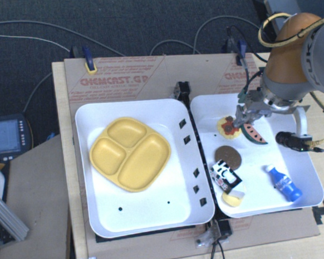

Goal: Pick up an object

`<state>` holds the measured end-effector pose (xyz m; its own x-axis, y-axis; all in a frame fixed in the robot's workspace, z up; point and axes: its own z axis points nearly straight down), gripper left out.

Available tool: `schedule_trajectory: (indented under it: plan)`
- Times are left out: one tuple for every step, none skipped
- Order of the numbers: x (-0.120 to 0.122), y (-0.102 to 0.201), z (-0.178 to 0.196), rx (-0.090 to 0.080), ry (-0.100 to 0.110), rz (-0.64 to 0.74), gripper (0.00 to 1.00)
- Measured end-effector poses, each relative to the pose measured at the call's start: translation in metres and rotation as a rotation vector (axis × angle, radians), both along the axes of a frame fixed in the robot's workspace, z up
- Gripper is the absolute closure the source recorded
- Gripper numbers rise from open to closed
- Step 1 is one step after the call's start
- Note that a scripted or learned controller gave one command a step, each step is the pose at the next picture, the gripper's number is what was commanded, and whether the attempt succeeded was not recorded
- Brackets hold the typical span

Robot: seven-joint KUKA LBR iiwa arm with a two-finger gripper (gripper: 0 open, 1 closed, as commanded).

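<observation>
My gripper [241, 116] hangs low over the back of the right bin [304, 168], reaching in from the right. Directly at its tip lies a small red and yellow toy food piece [226, 127], partly covered by the gripper. A watermelon slice [255, 135] lies just to its right. In front of these sit a brown round cookie [228, 156], a black and white object [226, 175], a pale yellow piece [233, 198] and a blue bottle [283, 184].
The left bin [101, 214] holds a yellow divided plate [130, 153]. A black divider with clips [193, 151] runs between the bins. Cables trail from the arm over the right bin's far right edge.
</observation>
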<state>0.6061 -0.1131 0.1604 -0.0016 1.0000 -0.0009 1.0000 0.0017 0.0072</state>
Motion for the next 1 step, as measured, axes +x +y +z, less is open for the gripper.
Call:
schedule_trajectory:
  plan:
    - [0.0036, 0.0108, 0.0532, 0.001, 0.0, 0.001, 1.0]
